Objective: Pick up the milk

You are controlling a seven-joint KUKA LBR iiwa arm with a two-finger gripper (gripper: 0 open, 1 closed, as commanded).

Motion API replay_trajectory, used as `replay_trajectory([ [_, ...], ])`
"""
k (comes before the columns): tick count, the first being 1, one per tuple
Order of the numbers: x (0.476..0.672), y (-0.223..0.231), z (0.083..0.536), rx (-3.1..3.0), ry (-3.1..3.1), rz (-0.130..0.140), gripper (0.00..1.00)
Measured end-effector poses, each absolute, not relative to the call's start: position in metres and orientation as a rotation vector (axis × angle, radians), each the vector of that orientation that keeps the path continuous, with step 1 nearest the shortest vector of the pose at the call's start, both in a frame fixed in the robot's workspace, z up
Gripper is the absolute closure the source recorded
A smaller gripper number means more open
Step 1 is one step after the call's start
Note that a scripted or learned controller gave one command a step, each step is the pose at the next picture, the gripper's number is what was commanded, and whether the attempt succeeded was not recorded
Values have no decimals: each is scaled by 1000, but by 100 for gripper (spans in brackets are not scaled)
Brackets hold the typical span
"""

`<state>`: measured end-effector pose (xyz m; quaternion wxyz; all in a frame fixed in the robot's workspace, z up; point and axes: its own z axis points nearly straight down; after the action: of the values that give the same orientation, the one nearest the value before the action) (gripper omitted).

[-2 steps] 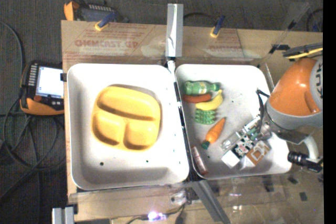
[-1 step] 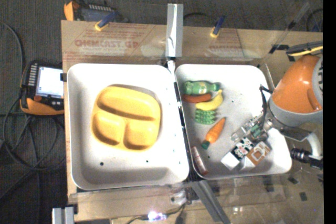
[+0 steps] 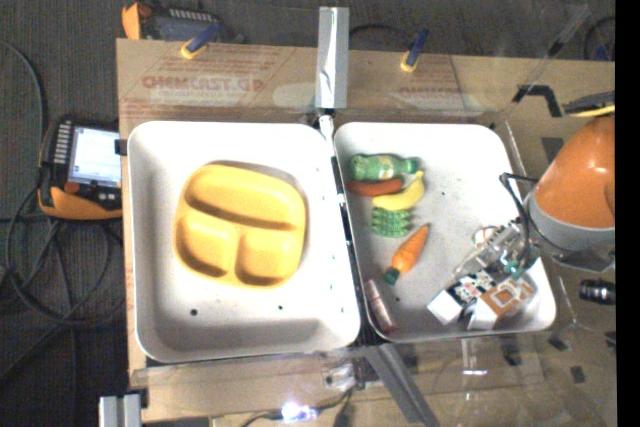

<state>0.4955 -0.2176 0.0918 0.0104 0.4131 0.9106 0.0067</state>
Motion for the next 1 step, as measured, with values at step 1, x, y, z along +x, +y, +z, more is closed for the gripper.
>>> replay_trajectory([
  [1,492,-208,88,1277,2867,28,0],
])
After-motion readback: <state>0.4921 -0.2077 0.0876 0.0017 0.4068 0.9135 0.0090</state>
